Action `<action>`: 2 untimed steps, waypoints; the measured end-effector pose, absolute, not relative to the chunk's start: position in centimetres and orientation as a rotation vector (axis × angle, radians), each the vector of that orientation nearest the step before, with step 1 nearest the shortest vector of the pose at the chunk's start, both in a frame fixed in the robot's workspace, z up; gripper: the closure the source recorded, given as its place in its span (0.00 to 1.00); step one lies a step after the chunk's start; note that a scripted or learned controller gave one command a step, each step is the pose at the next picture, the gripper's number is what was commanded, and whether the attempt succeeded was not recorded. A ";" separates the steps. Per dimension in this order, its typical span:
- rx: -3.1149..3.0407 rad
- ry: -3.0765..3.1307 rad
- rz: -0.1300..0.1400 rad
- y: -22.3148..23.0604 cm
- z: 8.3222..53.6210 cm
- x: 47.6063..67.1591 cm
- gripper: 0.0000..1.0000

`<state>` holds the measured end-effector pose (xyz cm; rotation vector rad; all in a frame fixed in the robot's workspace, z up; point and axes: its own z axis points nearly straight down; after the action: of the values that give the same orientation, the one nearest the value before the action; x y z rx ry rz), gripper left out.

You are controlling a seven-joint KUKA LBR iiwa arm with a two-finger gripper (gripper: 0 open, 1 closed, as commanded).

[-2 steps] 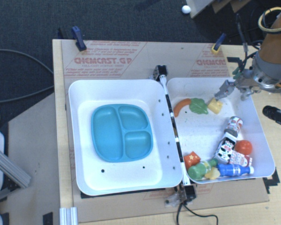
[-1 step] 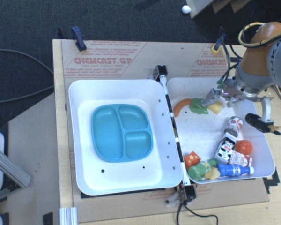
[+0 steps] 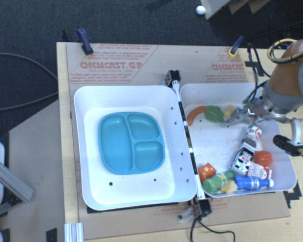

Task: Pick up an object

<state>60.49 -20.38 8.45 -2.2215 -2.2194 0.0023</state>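
Looking down at the bench (image 3: 65,135), there are two white bins side by side. The left bin (image 3: 86,150) has a blue divided plate (image 3: 132,142) sitting flat in the middle, three compartments, nothing on it.

The right bin (image 3: 212,92) is where all the small stuff is. Up around 11 o'clock in that bin there's an orange curved piece (image 3: 194,114) right next to a green lumpy thing (image 3: 214,114), the two just about touching, and a small yellow bit (image 3: 229,110) just past the green one toward 3 o'clock. Down at the 5 to 6 o'clock end there's a pile: an orange block with a star on it (image 3: 207,171), a green ball-ish thing (image 3: 212,184), a yellow piece (image 3: 229,187), a blue bottle (image 3: 252,184) lying on its side, a red round thing (image 3: 262,158) and a black-and-white carton (image 3: 242,161) leaning into the heap. A small white bottle with a red label (image 3: 252,134) is lying tilted just above that pile.

The arm (image 3: 288,79) comes in from 3 o'clock, orange band up top. The gripper (image 3: 236,117) is low at the 1 o'clock part of the right bin, tips right beside the yellow bit and the green thing. Honestly can't tell if the fingers are open or closed from this angle, and I don't see anything clearly between them.
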 end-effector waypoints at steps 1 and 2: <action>-2.223 -2.221 0.000 -20.9 8.5 56.1 0.00; -2.221 -2.225 -0.002 -17.9 8.5 66.0 0.00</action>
<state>66.00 -17.93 8.53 -2.2210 -2.2246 -0.0022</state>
